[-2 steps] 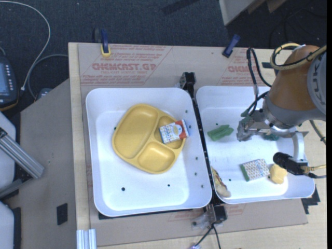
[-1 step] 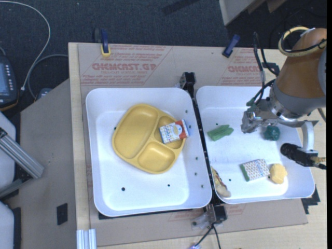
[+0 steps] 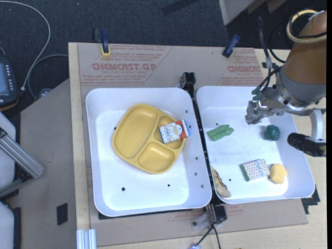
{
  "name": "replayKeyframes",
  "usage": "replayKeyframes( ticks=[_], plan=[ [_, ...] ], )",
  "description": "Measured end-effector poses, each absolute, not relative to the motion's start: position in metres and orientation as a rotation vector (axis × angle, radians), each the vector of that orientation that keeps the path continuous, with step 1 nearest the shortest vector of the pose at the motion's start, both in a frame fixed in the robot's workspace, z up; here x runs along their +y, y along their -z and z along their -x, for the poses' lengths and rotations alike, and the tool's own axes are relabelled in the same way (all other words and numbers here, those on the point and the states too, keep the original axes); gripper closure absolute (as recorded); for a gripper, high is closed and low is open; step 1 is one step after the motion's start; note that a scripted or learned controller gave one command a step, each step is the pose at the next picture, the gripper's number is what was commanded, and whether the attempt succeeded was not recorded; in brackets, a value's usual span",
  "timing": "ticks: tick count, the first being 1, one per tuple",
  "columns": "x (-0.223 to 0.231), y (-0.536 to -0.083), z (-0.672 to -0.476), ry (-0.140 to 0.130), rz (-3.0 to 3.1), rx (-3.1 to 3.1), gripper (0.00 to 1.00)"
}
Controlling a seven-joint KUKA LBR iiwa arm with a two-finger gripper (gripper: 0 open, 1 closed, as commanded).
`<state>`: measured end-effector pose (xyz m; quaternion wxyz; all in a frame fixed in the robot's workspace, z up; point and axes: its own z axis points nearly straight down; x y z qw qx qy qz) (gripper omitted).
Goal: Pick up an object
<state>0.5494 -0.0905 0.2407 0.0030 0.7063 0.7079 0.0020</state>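
While hovering over the right bin [image 3: 290, 188] beside a dark green ball [image 3: 271, 133], gripper [image 3: 255, 112] with finger state impossible to tell. Same bin: green pepper [image 3: 219, 133], patterned box [image 3: 255, 169], yellow lemon [image 3: 278, 173], banana [image 3: 220, 183]. Left bin [image 3: 104, 154]: yellow divided plate [image 3: 137, 139] bearing a small carton [image 3: 173, 132].

glossy white plastic bins [image 3: 104, 191], matt yellow tray [image 3: 135, 144]

Yellow divided plate [image 3: 140, 144], blue-and-orange carton [image 3: 173, 131], green pod [image 3: 219, 133], teal ball [image 3: 271, 133], a green-speckled, possibly checked packet [image 3: 255, 169], yellow lump [image 3: 278, 173].
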Motion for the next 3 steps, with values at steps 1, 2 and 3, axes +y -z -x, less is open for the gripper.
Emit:
replayKeyframes(
  ticks=[1,2,3],
  plan=[
    [-0.046,-0.244,-0.567,-0.004,-2.214,2.226,1.00],
    [-0.003,-0.234,-0.582,-0.002,-2.216,2.225,1.00],
    [0.048,-0.220,-0.593,-0.002,-2.216,2.226,1.00]
  ],
)
